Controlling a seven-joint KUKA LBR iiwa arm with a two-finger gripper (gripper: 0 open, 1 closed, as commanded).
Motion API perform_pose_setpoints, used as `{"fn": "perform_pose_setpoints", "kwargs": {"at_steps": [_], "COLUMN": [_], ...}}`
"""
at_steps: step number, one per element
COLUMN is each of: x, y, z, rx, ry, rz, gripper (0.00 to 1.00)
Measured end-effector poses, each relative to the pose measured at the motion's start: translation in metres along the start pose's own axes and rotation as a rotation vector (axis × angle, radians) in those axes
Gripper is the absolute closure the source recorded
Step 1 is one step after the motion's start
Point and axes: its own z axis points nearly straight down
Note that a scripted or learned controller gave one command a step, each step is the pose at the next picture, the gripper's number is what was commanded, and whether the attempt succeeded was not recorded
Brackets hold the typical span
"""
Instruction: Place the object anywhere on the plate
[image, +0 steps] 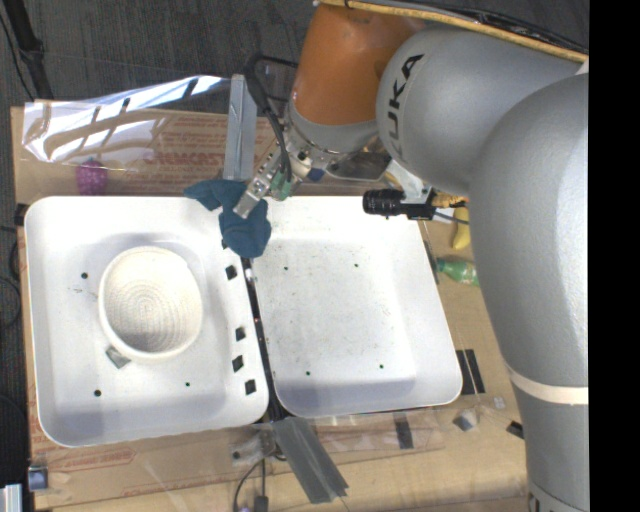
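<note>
1. Overhead, camera view: the grey arm (480, 130) with its orange band enters from the right of the frame and reaches to the upper centre, where the tool (250, 200) sits over the seam between the two white bins.

2. Tool state: a dark blue cloth (243, 226) hangs from the tool's tip and appears pinched there. The fingers themselves are too small and too covered to tell how far they are pressed together.

3. Task object: the dark blue cloth lies at the upper centre of the frame, draped across the top edge of the divide between the bins, with one flap spreading left over the rim of the left bin (60, 400).

4. Step in hand, as a judgement: the carry phase, with the cloth lifted or being lifted and not yet on the plate.

5. Next move, as a judgement: travel toward the lower left of the frame until the cloth hangs above the plate, then lower and release. The loose, trailing cloth may catch on the bin rim.

6. Left bin contents: a white ribbed plate (152, 300), round, left of centre in the bin, with a small grey piece (117, 356) just at its lower left edge.

7. Right bin (350, 330): a bare, speckled white floor.

8. Desk (480, 310): small greenish and yellow items (458, 255) lie right of the right bin, partly hidden by the arm.
</note>
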Motion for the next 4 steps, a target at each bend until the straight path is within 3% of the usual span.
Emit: {"fn": "perform_pose_setpoints", "kwargs": {"at_steps": [1, 2, 3, 4], "x": [0.002, 0.087, 0.041, 0.015], "y": [-0.008, 0.001, 0.023, 0.018], "z": [-0.056, 0.024, 0.059, 0.057], "rx": [-0.001, 0.002, 0.001, -0.002], "ry": [-0.001, 0.003, 0.001, -0.002], "rz": [-0.048, 0.023, 0.008, -0.116], "gripper": [1.00, 1.00, 1.00, 1.00]}}
